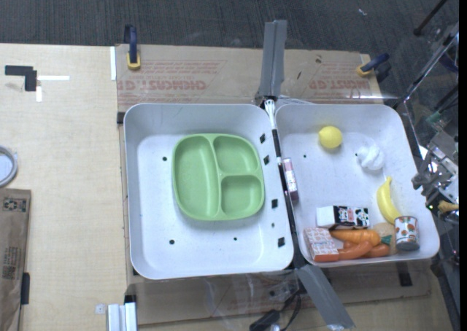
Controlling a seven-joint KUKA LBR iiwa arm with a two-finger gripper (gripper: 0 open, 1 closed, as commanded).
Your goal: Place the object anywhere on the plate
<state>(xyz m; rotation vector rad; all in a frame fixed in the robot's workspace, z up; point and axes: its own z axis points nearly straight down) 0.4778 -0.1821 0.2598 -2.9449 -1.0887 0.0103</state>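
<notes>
Camera view looks down on a green divided plate [217, 176] lying in the left bin [146, 249] on the surface. The objects all lie in the right bin [350, 114]: a lemon [330, 137], a white crumpled item [371, 157], a banana [387, 201], a small carton [343, 216], carrots [357, 243] and a can [406, 233]. Blurred metal parts [436, 180] stand just beside that bin's right rim; whether the hand is open or closed, I cannot tell

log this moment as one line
plate: green, left bin, bare | lemon, banana, carrots: right bin | placed: not yet
</notes>
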